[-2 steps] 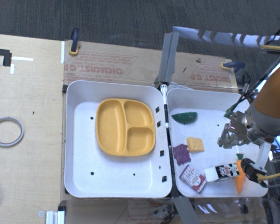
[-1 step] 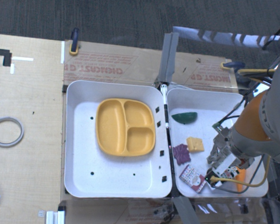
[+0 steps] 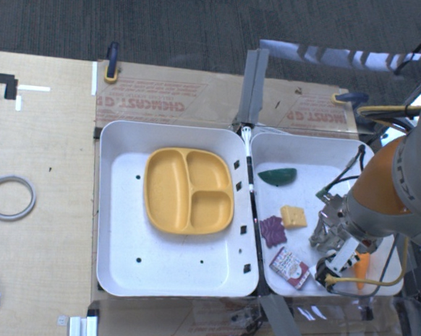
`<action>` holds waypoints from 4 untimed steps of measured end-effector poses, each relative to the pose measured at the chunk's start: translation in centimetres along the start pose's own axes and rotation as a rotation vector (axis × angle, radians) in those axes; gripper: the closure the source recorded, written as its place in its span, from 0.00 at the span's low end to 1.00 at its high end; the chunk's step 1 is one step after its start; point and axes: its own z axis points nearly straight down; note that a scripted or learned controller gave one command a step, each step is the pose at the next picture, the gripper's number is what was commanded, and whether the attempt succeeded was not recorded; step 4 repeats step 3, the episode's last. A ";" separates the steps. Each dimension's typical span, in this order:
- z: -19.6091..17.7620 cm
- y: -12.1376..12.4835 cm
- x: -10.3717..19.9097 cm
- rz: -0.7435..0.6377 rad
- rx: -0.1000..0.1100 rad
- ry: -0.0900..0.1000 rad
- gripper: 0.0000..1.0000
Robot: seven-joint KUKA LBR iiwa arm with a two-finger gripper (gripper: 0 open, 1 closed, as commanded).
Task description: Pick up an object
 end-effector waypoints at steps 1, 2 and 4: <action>-2.5 6.9 2.5 0.053 -0.002 0.000 0.00; -9.3 10.3 -1.5 -0.031 -0.002 0.000 0.00; -13.9 5.0 -6.1 0.106 0.000 0.000 0.00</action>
